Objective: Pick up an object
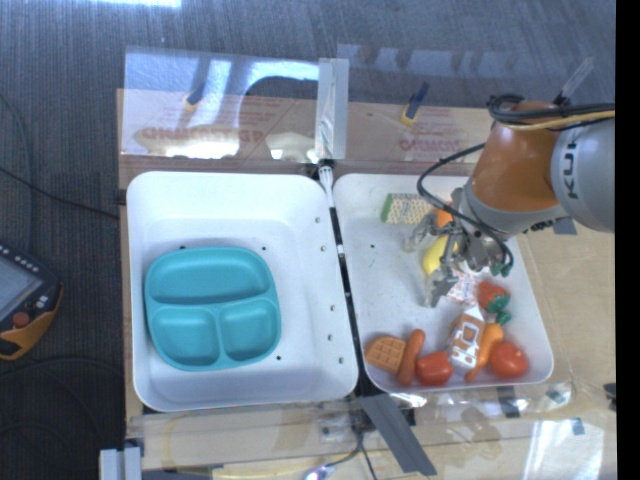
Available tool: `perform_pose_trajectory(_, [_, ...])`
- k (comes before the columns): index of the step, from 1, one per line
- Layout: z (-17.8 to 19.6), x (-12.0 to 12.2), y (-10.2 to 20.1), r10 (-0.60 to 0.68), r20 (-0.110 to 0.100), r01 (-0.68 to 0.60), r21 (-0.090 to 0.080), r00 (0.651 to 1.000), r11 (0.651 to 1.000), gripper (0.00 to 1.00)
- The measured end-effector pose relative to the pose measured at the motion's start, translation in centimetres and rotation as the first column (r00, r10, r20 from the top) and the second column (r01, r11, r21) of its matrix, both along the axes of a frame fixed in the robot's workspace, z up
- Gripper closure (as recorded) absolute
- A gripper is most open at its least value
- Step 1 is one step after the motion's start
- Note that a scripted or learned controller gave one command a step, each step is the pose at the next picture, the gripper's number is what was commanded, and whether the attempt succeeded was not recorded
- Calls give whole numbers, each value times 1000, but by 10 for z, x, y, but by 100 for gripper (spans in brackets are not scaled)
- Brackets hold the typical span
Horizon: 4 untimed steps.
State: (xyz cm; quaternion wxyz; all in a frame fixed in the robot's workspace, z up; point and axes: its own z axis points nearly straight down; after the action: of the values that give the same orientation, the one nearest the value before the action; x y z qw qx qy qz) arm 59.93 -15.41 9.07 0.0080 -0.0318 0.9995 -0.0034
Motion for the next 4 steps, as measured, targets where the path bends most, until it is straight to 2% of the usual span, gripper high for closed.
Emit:
perform_pose_trajectory(1, [0,0,52,-133,-1,133,6,991,991,0])
perform_pose_trajectory(2, [0,-58,4,-152,-2,153,4,988,988,0])
perform_pose_trajectory(3, [1,-109,-32,-191,1,191,5,982,982,0])
perform_pose_trajectory(4, [0,-19,3,-236,1,236,7,972,972,0])
